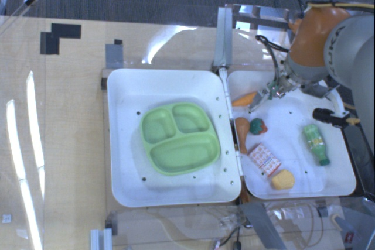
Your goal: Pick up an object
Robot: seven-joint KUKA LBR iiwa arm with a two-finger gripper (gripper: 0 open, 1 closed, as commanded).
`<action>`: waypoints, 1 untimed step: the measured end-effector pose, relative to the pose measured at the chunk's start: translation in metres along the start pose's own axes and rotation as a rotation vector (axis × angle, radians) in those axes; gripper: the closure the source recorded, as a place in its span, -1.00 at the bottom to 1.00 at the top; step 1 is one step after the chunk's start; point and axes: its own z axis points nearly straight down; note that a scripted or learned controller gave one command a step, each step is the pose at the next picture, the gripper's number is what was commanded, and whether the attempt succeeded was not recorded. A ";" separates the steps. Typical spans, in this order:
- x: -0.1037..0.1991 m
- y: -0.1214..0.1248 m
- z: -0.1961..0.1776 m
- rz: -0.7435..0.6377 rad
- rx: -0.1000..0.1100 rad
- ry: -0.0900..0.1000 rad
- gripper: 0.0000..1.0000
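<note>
From above, the counter carries two white bins. The left bin holds a green divided tray. In the right bin, the arm's jaws hang low at the far left part, just beside an orange carrot; whether they are apart or together I cannot tell. Nearby lie a second carrot, a green-topped red piece, a patterned packet, a yellow piece and a green bottle.

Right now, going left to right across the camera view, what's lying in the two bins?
Green divided plate in the left bin → orange carrot by the divider → red-and-green round piece → yellow piece → green bottle. I left out the red-and-white packet and the orange piece near the gripper, since they overlap others in order.
</note>
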 end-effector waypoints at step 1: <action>0.011 0.010 0.004 -0.026 0.018 -0.003 -1.00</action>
